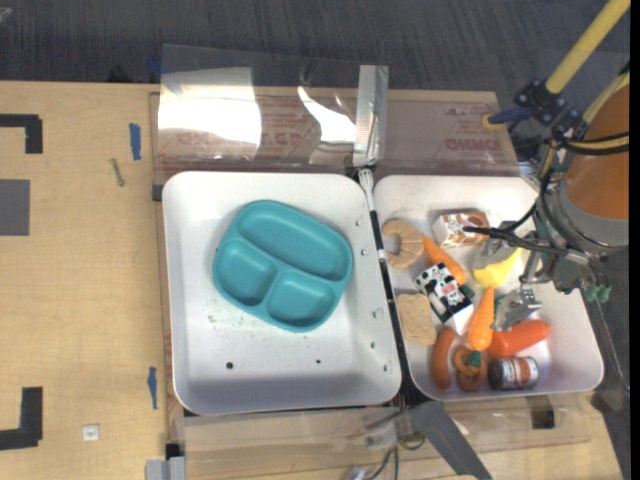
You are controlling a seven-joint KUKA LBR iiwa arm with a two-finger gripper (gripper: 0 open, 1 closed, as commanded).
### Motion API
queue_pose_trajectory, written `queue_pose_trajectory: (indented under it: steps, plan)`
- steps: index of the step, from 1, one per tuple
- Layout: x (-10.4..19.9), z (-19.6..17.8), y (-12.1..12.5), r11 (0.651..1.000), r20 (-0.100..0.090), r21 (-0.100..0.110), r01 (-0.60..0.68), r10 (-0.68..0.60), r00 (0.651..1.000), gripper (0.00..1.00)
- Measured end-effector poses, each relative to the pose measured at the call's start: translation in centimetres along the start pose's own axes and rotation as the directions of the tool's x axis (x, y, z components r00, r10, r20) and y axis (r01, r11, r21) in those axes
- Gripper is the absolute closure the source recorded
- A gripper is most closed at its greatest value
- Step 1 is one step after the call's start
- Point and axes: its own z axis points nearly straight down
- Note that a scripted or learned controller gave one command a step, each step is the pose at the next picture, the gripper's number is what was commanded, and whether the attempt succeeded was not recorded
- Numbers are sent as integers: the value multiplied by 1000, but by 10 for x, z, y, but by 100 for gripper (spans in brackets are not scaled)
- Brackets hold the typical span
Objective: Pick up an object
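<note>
Lying side by side on the desk are two shallow white bins. The left bin, in the middle of the frame, carries one teal divided plate with three compartments, its long axis running from upper left to lower right.

The right bin, at the lower right of the frame, is crowded with small toy foods. Counted there are two tan rounds, one bagel-like ring at the bin's upper left and one flat round below it; one black-and-white spotted block; one carton near the top; one yellow piece; one small jar lying on its side at the bottom. An orange carrot is seen near the bin's middle, its long axis close to upright in the frame, leaning slightly right at the top.

The claw is seen low over the right bin, just right of the carrot. Whether it is spread or closed cannot be told, and nothing can be seen gripped in it.
</note>
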Motion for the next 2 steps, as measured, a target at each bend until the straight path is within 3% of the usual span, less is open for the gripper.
queue_pose_trajectory:
  steps: [1,2]
  plan:
    - [-2,117,-30,998,6,1,64,-64,998,0]
    - [-66,141,-40,996,3,0,-90,90,996,0]
